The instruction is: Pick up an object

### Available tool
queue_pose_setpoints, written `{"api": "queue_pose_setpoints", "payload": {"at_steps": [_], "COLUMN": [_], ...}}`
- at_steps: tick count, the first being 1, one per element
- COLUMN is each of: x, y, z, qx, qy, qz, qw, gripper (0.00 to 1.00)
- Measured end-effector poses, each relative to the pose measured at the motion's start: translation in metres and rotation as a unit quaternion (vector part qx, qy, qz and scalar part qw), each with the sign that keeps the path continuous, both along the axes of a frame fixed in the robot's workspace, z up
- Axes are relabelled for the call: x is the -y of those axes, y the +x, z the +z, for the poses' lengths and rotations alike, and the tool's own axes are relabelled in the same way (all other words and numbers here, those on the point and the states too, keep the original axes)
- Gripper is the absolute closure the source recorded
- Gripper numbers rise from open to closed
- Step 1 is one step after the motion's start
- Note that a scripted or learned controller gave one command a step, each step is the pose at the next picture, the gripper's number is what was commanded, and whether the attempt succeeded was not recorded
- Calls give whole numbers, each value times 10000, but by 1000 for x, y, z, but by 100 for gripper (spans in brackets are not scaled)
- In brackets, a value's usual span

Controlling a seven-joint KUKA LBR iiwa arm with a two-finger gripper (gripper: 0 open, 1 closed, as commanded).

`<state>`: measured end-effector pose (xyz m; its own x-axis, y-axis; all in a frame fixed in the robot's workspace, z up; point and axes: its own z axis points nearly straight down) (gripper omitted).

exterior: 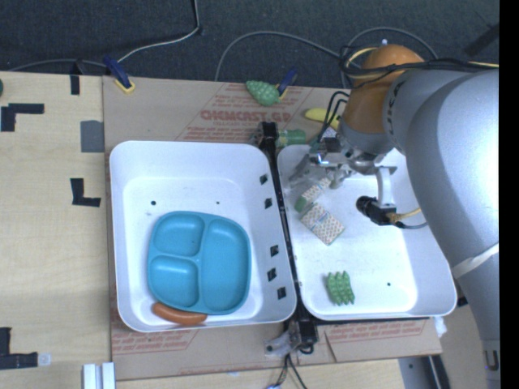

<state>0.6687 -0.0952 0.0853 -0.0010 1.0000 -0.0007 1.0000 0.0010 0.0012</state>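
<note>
Across the left white plastic bin point(130, 217) lie a glossy blue three-compartment plate point(199, 262) and a smooth orange sausage point(178, 314) at its front edge. Rightward, the other bin point(405, 286) holds a speckled rectangular packet point(323, 222) just below the metal gripper point(318, 171), plus a knobbly green block point(339, 288).

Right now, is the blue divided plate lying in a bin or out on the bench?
In. The blue plate lies flat inside the left bin, an orange sausage at its near edge.
</note>
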Motion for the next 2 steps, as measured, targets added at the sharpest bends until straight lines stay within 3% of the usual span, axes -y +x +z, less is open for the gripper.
{"api": "queue_pose_setpoints", "payload": {"at_steps": [2], "x": [0], "y": [-2], "z": [0], "qx": [2], "qy": [-4], "qz": [-2], "qw": [10000], "gripper": [0]}}
